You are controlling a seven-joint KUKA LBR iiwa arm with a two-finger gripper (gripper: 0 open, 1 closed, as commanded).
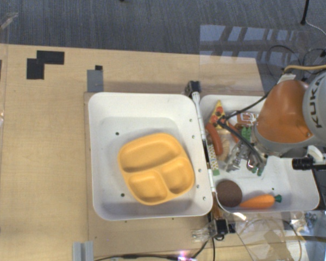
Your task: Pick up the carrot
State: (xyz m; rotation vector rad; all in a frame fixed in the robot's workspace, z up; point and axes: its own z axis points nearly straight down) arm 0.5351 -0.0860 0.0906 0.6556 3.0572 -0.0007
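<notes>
We see the carrot [257, 202] lying along the near edge of the right bin [304, 200], its green top toward the near right corner and a brown round piece [229, 192] just beside its blunt end, while the gripper [243, 159] hangs over the middle of that bin, among a sausage [214, 137] and other toy food near the left wall; whether its claw is spread or closed we cannot tell. We judge the main risk to be the bin wall: the carrot sits so close to the rim that a descending finger could strike the edge or nudge the carrot into rolling, and the brown piece could be caught alongside it.
</notes>
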